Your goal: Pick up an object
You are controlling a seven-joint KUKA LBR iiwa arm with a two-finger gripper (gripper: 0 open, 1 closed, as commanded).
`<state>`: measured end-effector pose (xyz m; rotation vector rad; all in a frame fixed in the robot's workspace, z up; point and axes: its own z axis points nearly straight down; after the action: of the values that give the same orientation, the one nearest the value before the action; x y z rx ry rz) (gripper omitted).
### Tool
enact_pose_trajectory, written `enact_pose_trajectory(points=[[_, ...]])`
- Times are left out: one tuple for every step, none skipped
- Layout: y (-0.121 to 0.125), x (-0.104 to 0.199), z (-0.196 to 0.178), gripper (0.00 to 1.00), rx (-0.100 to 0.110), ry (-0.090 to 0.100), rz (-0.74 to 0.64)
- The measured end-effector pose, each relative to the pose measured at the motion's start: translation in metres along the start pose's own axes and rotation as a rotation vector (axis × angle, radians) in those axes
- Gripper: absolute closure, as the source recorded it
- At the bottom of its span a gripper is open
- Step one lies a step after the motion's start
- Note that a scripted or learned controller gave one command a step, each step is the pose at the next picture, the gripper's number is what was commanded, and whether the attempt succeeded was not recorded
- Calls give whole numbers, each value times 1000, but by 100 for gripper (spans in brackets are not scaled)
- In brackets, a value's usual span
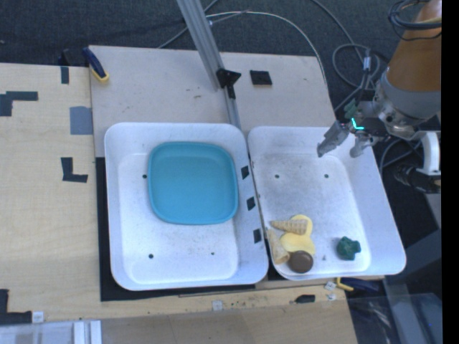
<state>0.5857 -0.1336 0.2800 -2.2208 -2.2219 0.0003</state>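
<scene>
In the right bin [323, 192] a yellow and tan ice-cream-cone toy [290, 236] lies near the front left corner, with a brown ball [300, 261] touching its front end. A small dark green object [348, 247] rests near the bin's front right corner. My gripper [343, 143] hangs over the far right corner of the right bin, well back from those objects. Its two fingers are spread apart with nothing between them.
The left bin [129, 213] holds a square blue plate [192, 182]. A slanted metal rod [208, 41] runs down to the gap between the bins. Cables loop behind the right bin. A blue and yellow tool [95, 64] lies at the back left.
</scene>
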Motion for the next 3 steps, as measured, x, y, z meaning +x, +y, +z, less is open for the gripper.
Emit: enact_pose_trajectory(points=[[0, 0, 0, 0, 0, 0, 0], [-1, 4, 43, 0, 4, 0, 0], [2, 9, 105, 0, 6, 1, 0]])
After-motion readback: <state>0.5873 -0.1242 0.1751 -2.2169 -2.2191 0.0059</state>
